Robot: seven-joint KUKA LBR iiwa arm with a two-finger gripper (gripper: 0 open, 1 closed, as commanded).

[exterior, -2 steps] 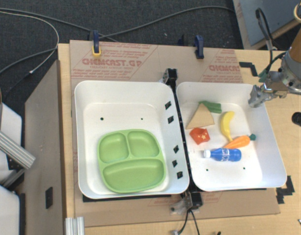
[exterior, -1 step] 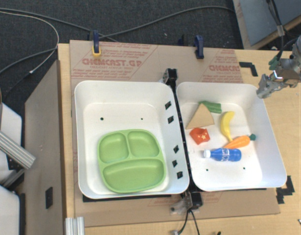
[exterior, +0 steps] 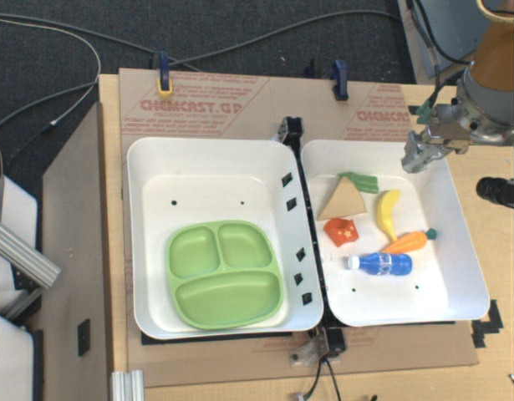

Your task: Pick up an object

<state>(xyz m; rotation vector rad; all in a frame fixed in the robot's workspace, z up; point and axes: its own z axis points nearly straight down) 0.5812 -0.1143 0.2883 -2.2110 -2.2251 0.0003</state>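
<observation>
Yellow banana [exterior: 386,212] is what I'd go for. It sits near the middle of the right bin [exterior: 461,249], and it's the closest thing to my tool [exterior: 417,152], which hangs over that bin's far right corner. From the tool, the banana lies toward the near side of the desk and a bit to the left in the camera view, so that's the direction the next move has to run. Its long axis points roughly away from the camera, tilted slightly, so I reckon the fingers need to straddle it across the short way.

Can't tell from this angle whether the tool is wide or narrow, and I see nothing in it.

One worry: the carrot [exterior: 404,241] touches the banana's near end, and the tan wedge [exterior: 345,199] sits just beside it on the left.
</observation>
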